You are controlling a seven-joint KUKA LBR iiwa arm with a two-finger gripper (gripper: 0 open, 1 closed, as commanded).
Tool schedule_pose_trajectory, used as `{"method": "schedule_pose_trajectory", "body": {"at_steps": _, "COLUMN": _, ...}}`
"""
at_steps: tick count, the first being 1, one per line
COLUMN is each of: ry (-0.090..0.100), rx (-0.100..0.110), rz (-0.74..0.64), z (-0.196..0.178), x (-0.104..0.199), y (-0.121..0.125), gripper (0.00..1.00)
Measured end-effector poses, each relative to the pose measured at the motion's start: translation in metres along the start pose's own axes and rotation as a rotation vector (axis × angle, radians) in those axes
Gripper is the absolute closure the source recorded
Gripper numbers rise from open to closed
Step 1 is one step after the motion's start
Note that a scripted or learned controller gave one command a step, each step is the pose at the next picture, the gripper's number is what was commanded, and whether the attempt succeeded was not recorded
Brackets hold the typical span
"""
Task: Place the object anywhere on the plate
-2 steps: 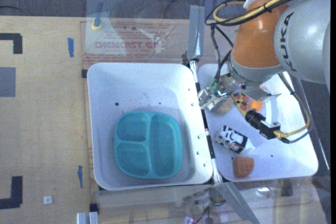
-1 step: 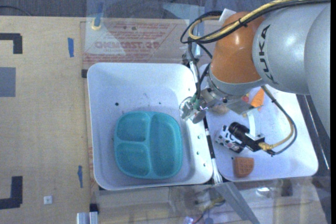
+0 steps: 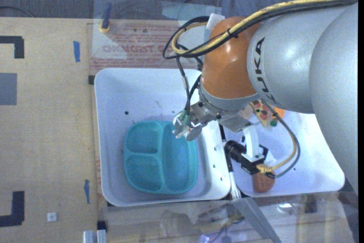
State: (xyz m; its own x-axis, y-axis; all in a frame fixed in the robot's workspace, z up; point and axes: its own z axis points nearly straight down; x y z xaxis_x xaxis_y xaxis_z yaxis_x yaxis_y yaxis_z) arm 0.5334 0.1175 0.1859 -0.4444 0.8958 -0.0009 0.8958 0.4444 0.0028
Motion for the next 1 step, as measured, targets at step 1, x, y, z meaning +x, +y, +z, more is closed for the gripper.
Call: {"method": "schedule_pose_trajectory", "body": {"at_steps": 1, "ry": 0.0, "rx": 0.0, "rz": 0.001, "z": -0.0001, "x": -0.0006, "y": -0.0001, "gripper": 0.0}}
